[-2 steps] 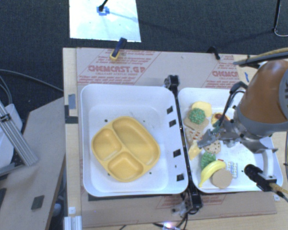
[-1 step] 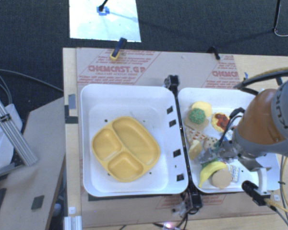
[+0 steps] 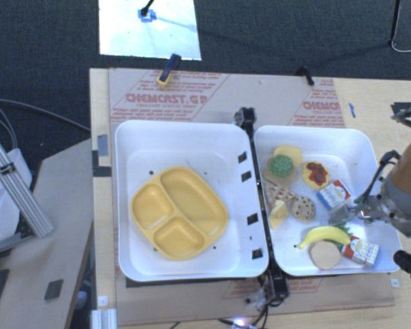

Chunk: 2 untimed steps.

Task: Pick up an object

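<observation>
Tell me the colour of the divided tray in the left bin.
Yellow: the three-compartment plastic tray, camera view.

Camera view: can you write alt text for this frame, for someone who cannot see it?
A grey robot arm reaches in from the right, its gripper low over toy food in the right white bin, near a banana and a small carton. The left white bin holds a yellow divided tray.

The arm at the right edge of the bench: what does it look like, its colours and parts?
The arm enters from the right, with an orange-brown band over a grey section. Below that sits a grey metal wrist piece leading to the gripper, a darker metallic part reaching over the right bin. Thin dark cables loop along the arm's left side. Markings are too blurred to read.
</observation>
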Each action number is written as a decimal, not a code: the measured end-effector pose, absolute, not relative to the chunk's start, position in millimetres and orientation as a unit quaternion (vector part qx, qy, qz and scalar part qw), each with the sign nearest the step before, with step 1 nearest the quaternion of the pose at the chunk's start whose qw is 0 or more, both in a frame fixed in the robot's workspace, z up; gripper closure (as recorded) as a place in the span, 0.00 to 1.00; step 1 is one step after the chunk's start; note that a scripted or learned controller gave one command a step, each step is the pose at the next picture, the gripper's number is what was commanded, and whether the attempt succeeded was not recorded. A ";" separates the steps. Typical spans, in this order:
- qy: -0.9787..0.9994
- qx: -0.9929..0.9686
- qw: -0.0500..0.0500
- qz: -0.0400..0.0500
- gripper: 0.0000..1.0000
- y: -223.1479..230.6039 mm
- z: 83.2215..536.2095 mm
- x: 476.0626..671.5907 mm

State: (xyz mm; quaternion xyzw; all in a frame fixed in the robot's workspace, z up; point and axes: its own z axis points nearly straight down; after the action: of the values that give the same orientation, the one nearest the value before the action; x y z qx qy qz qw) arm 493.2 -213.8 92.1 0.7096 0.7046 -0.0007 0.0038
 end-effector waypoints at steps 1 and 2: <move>0.708 0.707 0.002 0.001 1.00 -206.8 102.2 494.7; 0.708 0.707 0.002 0.001 0.00 -206.7 101.8 494.5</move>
State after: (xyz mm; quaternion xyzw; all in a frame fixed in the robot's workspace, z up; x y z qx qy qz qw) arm 494.5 -206.7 101.8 0.7067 0.7075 0.0009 0.0019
